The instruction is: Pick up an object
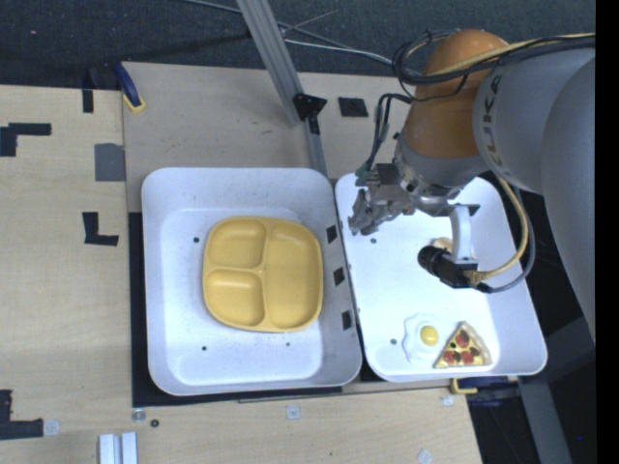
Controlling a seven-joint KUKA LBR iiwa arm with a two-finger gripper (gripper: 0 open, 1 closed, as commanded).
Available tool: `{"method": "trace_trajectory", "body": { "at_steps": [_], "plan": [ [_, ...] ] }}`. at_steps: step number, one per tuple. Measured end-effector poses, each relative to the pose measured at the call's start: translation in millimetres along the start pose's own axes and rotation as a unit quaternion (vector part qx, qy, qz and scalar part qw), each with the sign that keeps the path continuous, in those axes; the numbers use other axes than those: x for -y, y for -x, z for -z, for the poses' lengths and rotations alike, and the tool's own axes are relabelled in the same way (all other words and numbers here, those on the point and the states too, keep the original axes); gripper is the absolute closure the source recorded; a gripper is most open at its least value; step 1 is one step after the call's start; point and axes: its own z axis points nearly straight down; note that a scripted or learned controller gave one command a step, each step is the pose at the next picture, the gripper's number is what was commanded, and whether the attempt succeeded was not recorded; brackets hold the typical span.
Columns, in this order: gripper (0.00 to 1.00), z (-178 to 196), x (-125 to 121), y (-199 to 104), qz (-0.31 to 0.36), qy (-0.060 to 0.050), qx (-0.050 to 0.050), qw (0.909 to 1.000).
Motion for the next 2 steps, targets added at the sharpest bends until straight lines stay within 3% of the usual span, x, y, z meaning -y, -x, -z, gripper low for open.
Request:
{"method": "trace_trajectory", "body": {
  "at_steps": [2],
  "plan": [
    [1.0,-4,34,-85,0.0,0.001,0.0,1.0]
  ]
}}
